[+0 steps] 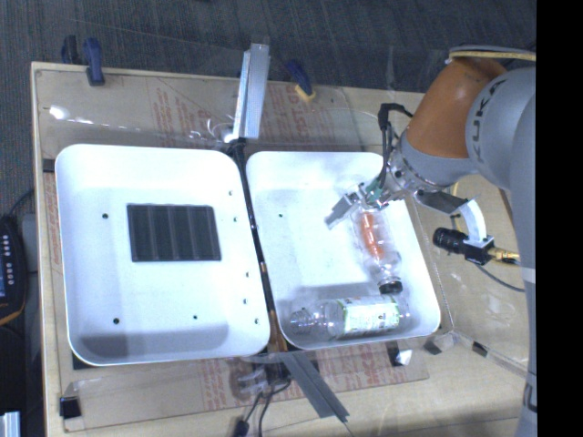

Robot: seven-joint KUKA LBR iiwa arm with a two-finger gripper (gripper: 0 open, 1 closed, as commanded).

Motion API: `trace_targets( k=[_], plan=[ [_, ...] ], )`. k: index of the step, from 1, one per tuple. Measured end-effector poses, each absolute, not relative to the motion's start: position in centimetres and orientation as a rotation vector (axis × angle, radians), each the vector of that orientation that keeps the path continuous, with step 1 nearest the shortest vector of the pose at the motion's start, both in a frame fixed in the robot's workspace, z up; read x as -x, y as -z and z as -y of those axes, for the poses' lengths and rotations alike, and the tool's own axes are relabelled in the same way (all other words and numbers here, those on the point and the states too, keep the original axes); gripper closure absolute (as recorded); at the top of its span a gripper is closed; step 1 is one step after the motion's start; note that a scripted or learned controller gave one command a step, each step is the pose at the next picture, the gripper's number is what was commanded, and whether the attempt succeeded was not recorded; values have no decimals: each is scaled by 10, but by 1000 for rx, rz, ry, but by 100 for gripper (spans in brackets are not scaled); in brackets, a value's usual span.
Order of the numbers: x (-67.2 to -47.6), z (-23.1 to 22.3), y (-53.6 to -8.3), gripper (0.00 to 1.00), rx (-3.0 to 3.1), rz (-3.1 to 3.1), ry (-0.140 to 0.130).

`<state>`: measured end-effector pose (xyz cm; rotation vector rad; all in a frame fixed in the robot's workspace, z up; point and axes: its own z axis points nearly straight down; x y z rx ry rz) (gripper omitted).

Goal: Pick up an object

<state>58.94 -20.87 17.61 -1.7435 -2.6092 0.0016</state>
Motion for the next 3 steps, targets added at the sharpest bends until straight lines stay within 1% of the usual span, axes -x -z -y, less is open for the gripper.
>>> trace_targets(
  k=[1,2,3],
  plan=[
    [-579,208,-139,0,1686,2648,-1],
    [-572,211,-175,0,1761,2603,-1],
    [-583,211,-164,0,1788,2584,-1]
  ],
)
